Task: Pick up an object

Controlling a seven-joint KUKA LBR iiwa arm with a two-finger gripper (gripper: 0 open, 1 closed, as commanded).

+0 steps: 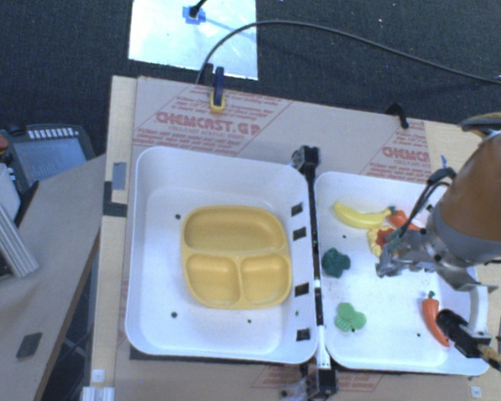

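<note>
Two white bins side by side. Left bin (pixel 151 256) has a yellow tray (pixel 234 256) w/ three compartments, lying flat near its middle. Right bin (pixel 369 346) holds the loose items: banana (pixel 358 216) at far side, dark green broccoli (pixel 336 263) near the divider, lighter green piece (pixel 350 319) nearer the front, carrot (pixel 434 319) at the right, near edge. Small red/orange/yellow bits (pixel 388 226) sit just right of the banana, partly hidden by the arm. Gripper (pixel 390 261) is low over the right bin, between banana and carrot, right of the broccoli; can't tell its state or whether it's touching anything.
</note>
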